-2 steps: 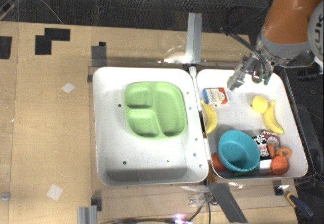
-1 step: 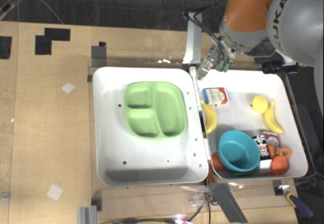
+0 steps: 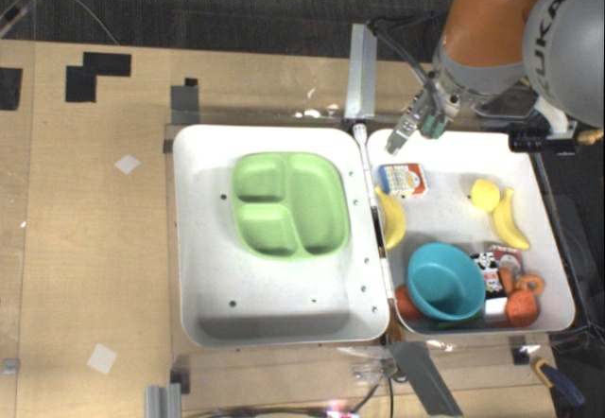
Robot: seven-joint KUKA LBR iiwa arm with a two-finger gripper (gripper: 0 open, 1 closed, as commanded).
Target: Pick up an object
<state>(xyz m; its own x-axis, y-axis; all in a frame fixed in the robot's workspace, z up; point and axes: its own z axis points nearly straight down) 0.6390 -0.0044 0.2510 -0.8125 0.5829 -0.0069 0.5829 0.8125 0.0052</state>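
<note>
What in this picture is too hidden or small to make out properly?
- Gripper: too small and blurred to judge its state.
- Red object in the right bin: mostly hidden under the teal bowl.
- Small carton: print too small to read.
- Arm: cut off by the top and right edges.

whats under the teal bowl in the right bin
A red, rounded object pokes out from beneath the teal bowl at its lower left. At its right, a white piece runs under the rim. The bowl covers the rest, so what they are and anything else beneath stays hidden.
</note>
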